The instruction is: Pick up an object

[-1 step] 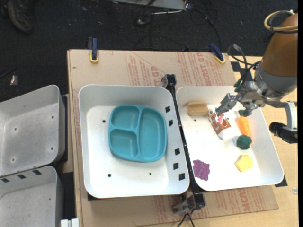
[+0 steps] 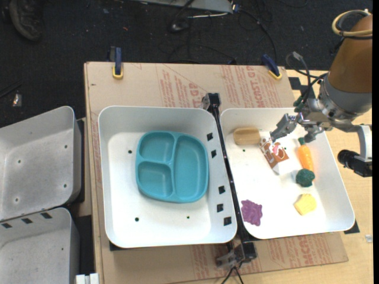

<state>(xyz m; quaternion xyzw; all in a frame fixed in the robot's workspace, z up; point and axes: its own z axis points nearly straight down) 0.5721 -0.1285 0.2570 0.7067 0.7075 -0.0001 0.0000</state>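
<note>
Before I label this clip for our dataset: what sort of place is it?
Probably a robotics lab test bench: two white bins on clamped cardboard, toy food like a carrot, loose cables on the floor.

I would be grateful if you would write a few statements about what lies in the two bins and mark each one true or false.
1. The teal divided plate lies in the left bin. True.
2. The carrot lies in the left bin, next to the plate. False: it lies in the right bin, above the dark green piece.
3. The purple piece lies near the right bin's lower left corner. True.
4. The yellow piece rests on the teal plate. False: it rests on the floor of the right bin, below the dark green piece.
5. The gripper is above the right bin, close to the red and white packet. True.
</note>
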